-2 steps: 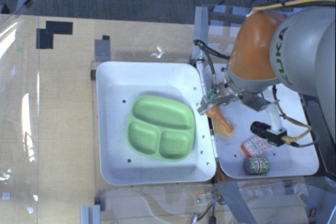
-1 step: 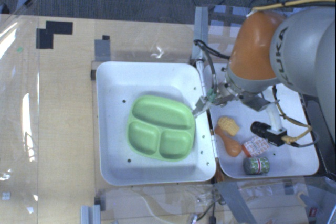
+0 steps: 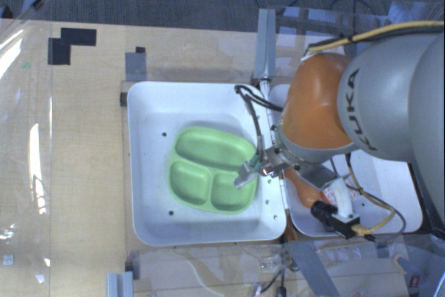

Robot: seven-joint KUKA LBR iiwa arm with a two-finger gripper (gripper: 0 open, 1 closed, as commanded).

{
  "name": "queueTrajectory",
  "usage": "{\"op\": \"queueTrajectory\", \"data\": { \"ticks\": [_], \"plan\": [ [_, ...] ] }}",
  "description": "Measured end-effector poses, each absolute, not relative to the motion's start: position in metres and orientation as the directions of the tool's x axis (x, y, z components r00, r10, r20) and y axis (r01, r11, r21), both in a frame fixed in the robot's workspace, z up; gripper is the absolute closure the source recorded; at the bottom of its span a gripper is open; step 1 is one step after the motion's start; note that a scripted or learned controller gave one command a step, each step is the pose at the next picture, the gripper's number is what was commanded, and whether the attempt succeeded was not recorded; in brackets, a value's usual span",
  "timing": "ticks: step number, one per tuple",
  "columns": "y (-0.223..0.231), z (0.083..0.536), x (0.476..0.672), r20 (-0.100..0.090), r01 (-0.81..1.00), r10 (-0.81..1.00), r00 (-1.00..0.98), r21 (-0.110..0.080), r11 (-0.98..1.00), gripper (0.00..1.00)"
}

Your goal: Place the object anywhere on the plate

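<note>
Item: green divided plate (image 3: pixel 208 167), left bin (image 3: pixel 149 149), worktop. Object: not identifiable; handling and grasp point undetermined. Jaws (image 3: pixel 247 176) over the plate's right edge; opening and contents cannot be told.

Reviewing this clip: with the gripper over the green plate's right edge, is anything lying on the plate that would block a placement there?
Nothing visible lies on the green plate: its three compartments look bare. The gripper hangs over the plate's right edge in the left bin. The view does not let me tell whether it carries any object.
</note>
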State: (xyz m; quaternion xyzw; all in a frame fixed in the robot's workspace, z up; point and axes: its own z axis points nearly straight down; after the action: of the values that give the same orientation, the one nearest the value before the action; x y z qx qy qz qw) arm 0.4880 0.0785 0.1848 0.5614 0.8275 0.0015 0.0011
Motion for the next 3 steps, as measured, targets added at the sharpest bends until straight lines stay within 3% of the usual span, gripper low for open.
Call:
{"op": "queueTrajectory", "data": {
  "ticks": [1,2,3],
  "plan": [
    [0.078,0.196,0.49,-0.001,0.93,0.93,-0.368,0.009,0.368,1.0],
    [0.042,0.207,0.503,-0.003,0.838,0.838,-0.546,0.005,0.546,1.0],
    [-0.04,0.195,0.519,-0.004,0.881,0.881,-0.473,0.006,0.473,1.0]
  ]
}}
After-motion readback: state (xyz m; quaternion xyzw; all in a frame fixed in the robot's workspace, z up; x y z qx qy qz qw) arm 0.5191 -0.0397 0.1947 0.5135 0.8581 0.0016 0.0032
